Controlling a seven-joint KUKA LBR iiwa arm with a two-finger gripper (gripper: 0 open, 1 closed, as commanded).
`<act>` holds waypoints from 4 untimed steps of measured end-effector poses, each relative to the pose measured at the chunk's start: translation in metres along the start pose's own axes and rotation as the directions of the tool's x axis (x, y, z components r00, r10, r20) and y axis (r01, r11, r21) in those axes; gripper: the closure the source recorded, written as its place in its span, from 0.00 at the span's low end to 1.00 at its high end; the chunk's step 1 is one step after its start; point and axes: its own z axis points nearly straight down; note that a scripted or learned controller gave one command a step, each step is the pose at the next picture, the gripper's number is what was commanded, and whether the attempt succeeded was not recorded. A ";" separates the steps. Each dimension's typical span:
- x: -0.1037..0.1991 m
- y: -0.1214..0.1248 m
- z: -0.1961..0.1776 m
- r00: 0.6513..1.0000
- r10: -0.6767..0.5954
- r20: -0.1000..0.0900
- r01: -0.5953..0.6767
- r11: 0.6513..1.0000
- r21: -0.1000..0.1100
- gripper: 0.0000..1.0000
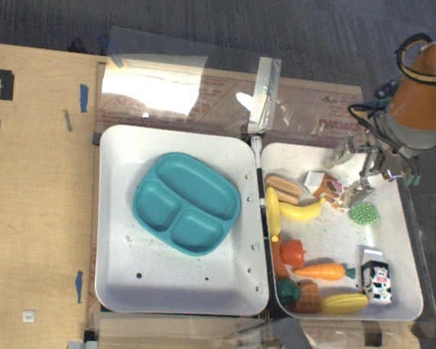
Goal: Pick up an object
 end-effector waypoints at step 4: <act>0.029 0.048 0.030 0.971 0.239 0.011 -0.239 0.971 -0.002 1.00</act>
